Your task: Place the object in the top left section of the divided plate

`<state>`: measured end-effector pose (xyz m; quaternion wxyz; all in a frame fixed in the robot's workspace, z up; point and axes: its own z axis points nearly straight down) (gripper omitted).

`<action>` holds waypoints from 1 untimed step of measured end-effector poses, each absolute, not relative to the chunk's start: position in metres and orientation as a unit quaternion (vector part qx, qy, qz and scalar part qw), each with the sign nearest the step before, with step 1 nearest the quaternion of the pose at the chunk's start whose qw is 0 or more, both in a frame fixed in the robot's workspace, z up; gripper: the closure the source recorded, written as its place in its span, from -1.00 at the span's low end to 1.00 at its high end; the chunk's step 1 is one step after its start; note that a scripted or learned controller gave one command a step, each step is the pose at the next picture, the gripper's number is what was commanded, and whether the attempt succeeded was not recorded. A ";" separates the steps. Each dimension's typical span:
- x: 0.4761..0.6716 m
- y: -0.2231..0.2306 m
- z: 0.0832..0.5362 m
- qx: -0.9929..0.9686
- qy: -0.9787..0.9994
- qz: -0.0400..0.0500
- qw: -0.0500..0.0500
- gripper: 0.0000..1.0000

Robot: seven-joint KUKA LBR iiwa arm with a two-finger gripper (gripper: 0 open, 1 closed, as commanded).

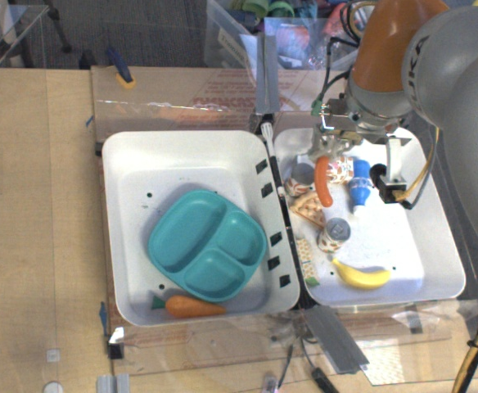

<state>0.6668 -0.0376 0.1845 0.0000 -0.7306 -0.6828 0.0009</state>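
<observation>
A teal divided plate (207, 243) lies in the left bin (133, 170), turned at an angle. My gripper (330, 151) hangs over the back of the right bin (435, 244). It is shut on the upper end of a red sausage (324, 182), which hangs down lengthwise over the other toys. The sausage is well to the right of the plate, across the wall between the bins.
An orange carrot (193, 306) lies in the left bin just in front of the plate. The right bin holds a blue bottle (359, 186), a pizza slice (309, 209), a small can (335, 233) and a banana (360, 276). A tub of toys (304, 11) stands behind.
</observation>
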 end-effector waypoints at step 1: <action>0.627 0.019 0.184 -0.692 -0.722 0.001 0.001 1.00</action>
